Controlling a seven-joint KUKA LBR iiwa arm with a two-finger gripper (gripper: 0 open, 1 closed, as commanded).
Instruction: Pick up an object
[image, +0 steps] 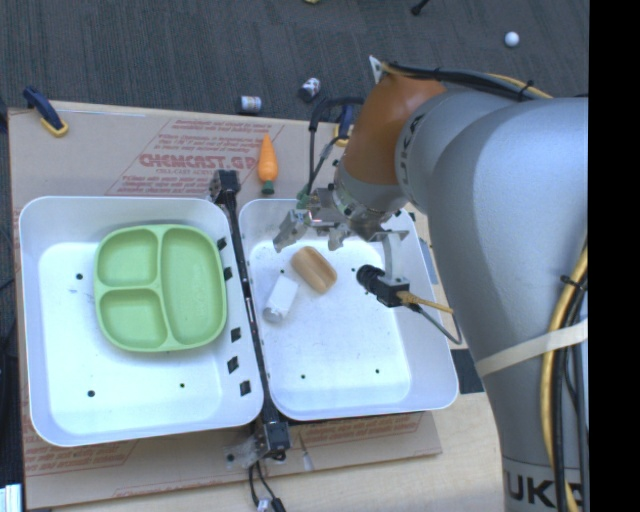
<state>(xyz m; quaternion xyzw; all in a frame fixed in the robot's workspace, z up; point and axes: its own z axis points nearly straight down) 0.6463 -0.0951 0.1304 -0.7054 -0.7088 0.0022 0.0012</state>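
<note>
While the camera view looked down on both bins, the gripper (310, 238) hung over the far edge of the right bin (340, 372), its fingers spread apart with nothing between them. Nearest candidate for the pick was a tan block (313, 268), lying askew just below the fingertips, toward the bin's far-left corner. A white cylinder (281, 298) lay just beside it near the left wall; whether the two touched could not be told. The left bin (60, 400) held a green divided plate (160, 288) toward its far edge. Risks, as judged: the block looked rounded and sat at an angle to the jaws, so a closing could squeeze it out sideways. The cylinder alongside might be nudged or caught by one finger on the descent. Both sat close to the wall, where a finger could strike the rim. Surface: the bins were white, shallow and smooth, resting on printed cardboard (180, 160), with black clips (225, 185) along their shared edge. An orange carrot-shaped toy (267, 160) lay on the cardboard beyond the bins. Room: dark carpet (150, 50) past the bench, with a few small stray items (250, 102) on it.
</note>
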